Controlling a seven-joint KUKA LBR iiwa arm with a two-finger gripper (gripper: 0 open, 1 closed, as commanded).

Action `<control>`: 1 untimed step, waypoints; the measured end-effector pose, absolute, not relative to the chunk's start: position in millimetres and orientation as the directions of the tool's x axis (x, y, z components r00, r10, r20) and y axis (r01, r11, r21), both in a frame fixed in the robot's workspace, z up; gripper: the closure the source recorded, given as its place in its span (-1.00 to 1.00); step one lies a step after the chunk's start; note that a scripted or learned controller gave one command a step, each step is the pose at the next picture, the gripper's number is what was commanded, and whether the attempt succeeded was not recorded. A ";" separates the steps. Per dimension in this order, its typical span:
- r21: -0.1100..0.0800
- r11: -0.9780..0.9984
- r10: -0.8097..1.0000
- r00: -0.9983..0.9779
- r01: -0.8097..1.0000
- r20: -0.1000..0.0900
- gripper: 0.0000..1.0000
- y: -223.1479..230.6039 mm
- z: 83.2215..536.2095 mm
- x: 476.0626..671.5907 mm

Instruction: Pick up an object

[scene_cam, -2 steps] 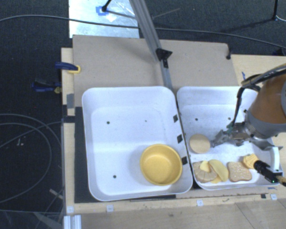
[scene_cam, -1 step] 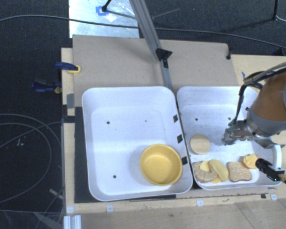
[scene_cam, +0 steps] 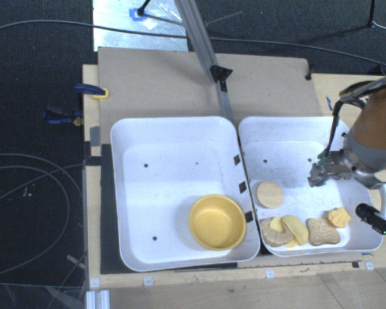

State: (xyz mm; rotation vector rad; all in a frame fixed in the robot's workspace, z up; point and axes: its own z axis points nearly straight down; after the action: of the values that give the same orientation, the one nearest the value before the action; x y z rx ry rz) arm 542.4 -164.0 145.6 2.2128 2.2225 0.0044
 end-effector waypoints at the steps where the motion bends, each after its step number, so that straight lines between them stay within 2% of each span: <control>1: 0.007 0.005 1.000 -0.005 1.000 -0.002 1.00 -165.1 202.5 534.4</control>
State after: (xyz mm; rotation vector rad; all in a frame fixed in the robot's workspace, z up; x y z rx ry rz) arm 534.4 -165.1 202.5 2.2115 2.2222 0.0056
